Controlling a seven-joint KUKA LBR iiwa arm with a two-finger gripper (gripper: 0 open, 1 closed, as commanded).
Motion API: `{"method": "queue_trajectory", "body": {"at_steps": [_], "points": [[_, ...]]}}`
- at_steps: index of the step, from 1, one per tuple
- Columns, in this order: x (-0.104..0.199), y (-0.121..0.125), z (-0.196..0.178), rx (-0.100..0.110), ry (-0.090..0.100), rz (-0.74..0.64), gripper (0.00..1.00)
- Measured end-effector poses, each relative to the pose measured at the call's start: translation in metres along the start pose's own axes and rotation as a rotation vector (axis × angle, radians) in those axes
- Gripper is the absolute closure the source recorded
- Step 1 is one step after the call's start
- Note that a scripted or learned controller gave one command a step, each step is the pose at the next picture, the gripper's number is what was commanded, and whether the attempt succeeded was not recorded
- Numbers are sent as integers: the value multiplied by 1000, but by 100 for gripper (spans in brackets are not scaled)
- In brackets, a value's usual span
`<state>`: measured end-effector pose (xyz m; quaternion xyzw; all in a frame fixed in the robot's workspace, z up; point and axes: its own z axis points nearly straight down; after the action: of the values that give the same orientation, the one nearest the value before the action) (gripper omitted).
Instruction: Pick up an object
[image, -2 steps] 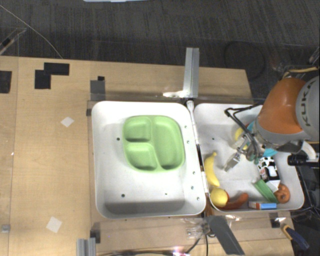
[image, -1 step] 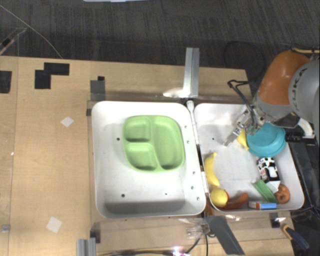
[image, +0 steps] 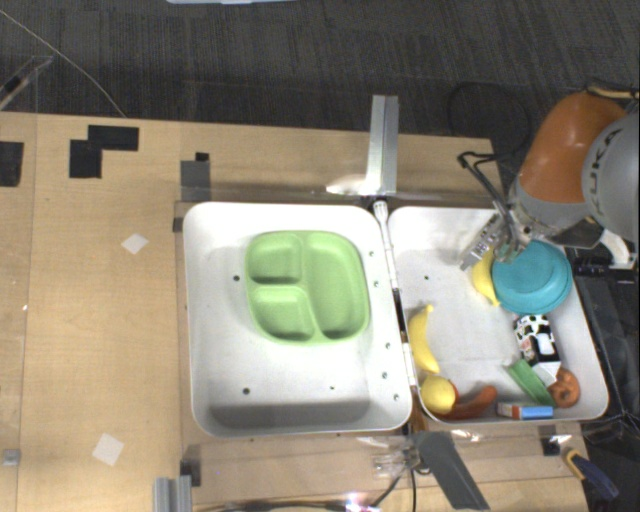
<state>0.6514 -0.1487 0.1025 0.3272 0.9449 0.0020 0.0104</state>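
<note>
While no lettering can be read on the black-and-white patterned carton (image: 536, 337) in the right white bin (image: 440, 250), that bin holds most of the clutter: a teal plastic bowl (image: 532, 278), a small yellow fruit (image: 484, 281) touching the bowl's left side, a curved yellow banana (image: 422, 338) near the left wall, a round yellow lemon (image: 437, 393), a reddish-brown sausage-shaped item (image: 477, 402), a green flat piece (image: 524, 381), a small orange fruit (image: 566, 388) and a blue-and-red stick (image: 524, 411). The left white bin (image: 215, 300) on the wooden table (image: 90, 330) carries a green three-compartment plastic tray (image: 305, 285). The grey arm's end effector (image: 492, 243) sits low over the small yellow fruit beside the bowl; its opening and any grip cannot be told.
</note>
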Motion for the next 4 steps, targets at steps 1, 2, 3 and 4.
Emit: {"method": "queue_trajectory", "body": {"at_steps": [1,2,3,4], "points": [[32,27,-112,0,2,105,100],[88,100,-84,7,14,274,100],[13,15,-132,7,5,239,100],[16,19,-130,7,9,233,0]]}}
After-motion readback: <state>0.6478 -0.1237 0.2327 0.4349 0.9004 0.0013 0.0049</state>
